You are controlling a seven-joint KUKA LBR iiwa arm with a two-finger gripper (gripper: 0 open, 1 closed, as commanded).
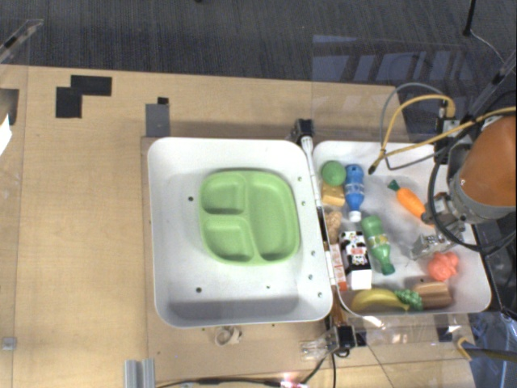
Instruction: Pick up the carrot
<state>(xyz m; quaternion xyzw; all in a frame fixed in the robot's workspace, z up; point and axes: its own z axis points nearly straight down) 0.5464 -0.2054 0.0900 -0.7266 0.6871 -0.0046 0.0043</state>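
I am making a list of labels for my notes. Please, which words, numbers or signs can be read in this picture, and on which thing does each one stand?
No text can be read.
Blue bottle: pale label, too small to read.
Green bottle: label too blurred to read.
Black-and-white carton: print is there, but too blurred to read.
Carrot, green tray, banana: no print seen.

No lettering can be read anywhere (the small carton (353, 251) bears only blurred black-and-white markings).

right bin (380, 153) | open floor left of carrot (408, 201) | arm (485, 168) crowding right
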